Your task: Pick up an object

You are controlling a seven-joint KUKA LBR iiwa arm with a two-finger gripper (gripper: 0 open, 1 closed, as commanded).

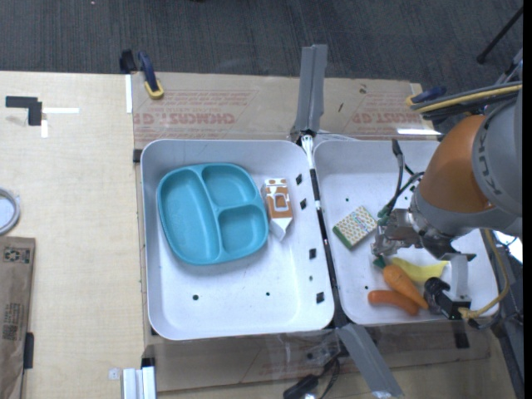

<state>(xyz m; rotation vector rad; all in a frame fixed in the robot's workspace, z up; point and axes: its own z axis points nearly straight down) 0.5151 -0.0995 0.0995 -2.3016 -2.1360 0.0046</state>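
My gripper (389, 248) hangs low in the right bin (353, 310), under the orange wrist band. Directly below it lie an orange carrot (401, 280) and a second orange piece (392, 301). A yellow banana-like item (424, 268) pokes out beside them to the right. A speckled green and tan sponge block (355, 225) rests just left of the gripper. The arm hides the fingertips.
The left bin (166, 306) holds a blue divided plate (214, 213) and a small orange and white packet (278, 206) by its right wall. A grey divider post (312, 90) stands between the bins at the back. Cables run along the right edge.
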